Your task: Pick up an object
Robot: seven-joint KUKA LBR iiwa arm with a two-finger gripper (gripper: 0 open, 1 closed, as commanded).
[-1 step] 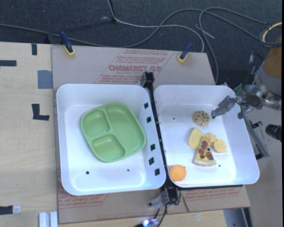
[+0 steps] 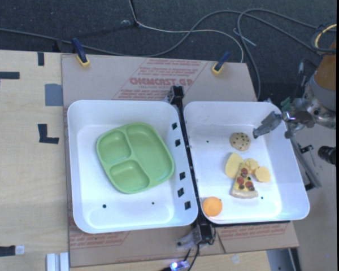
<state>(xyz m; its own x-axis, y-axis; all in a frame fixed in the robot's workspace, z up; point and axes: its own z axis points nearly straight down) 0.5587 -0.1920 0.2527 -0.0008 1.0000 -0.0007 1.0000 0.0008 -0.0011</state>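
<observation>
Grey metallic arm (image 2: 319,97), orange band above wrist, dark slender end effector (image 2: 277,123)

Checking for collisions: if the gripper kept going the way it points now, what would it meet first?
The gripper points left and down into the right bin. The cookie looks first in line, though depth is unclear.

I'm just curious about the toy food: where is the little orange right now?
The orange lies in the right bin, at its near-left corner beside the divider, just left of and below the pizza slice.
</observation>
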